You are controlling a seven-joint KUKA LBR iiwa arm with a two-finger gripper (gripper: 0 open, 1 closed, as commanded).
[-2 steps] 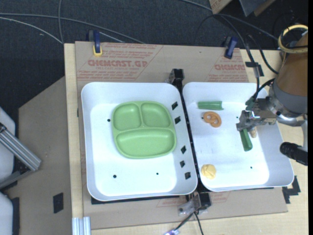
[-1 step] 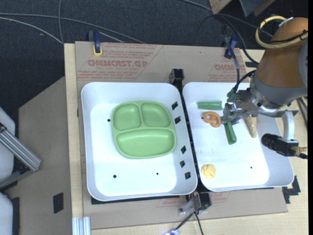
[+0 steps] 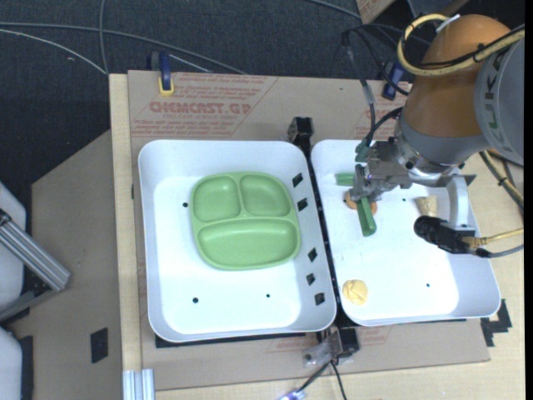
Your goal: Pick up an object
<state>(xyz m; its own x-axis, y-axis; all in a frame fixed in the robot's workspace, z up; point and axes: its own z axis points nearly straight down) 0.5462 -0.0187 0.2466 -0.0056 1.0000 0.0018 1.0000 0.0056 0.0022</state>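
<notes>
Yellow lump (image 3: 356,291) near right bin's front rim (image 3: 416,317), tool (image 3: 364,192) above green stick (image 3: 366,217)

Arm (image 3: 454,82) blocks right bin (image 3: 416,298) rear; front free.

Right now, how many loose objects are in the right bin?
3 visible: a green stick under the gripper, a yellow lump near the front edge, a tan piece behind the arm, which may hide more.
</notes>
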